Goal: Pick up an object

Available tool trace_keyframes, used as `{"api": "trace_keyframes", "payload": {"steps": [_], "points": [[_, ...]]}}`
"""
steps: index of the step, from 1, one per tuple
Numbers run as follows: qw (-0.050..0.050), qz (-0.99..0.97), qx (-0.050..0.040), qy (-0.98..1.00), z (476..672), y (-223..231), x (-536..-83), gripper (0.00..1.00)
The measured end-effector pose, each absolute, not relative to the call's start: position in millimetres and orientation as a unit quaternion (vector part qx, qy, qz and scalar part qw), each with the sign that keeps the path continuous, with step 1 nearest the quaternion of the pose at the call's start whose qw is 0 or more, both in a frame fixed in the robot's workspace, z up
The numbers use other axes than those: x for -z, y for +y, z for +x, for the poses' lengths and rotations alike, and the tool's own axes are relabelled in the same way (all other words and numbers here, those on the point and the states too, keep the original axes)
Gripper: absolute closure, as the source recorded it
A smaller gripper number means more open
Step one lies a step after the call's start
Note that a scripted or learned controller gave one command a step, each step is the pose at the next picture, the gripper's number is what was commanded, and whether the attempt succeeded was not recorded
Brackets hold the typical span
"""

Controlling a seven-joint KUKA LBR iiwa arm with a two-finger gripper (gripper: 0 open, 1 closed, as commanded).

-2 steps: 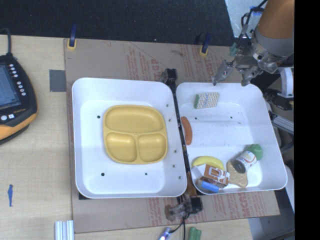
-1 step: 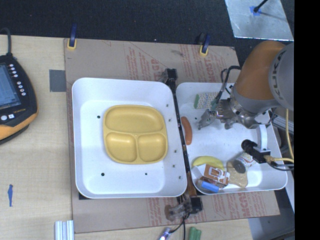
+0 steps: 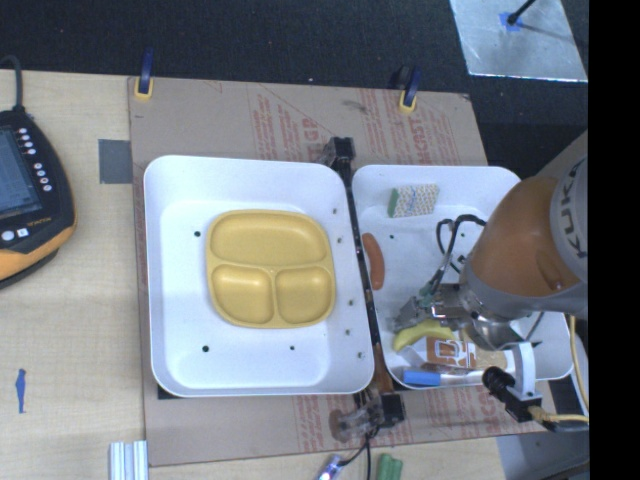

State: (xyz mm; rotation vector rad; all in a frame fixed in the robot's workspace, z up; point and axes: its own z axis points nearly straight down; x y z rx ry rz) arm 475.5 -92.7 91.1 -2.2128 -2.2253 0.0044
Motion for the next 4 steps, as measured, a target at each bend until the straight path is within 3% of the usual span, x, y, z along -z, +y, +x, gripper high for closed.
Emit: {"api": "trace_keyframes", "payload": {"steps": [1, 2, 3, 4], "points": [[0.000, -0.704, -0.0013, -0.711, 476.9, -93.7, -101.6, 1.00], [0.000, -0.704, -0.0014, -0.711, 476.8, -93.7, -101.5, 0.00], [0.001, -0.706, -0.0008, -0.708, 559.6, -131.6, -91.8, 0.00], [0.001, -0.706, -0.0003, -0.708, 628.8, -144.0, -92.1, 0.00]]}}
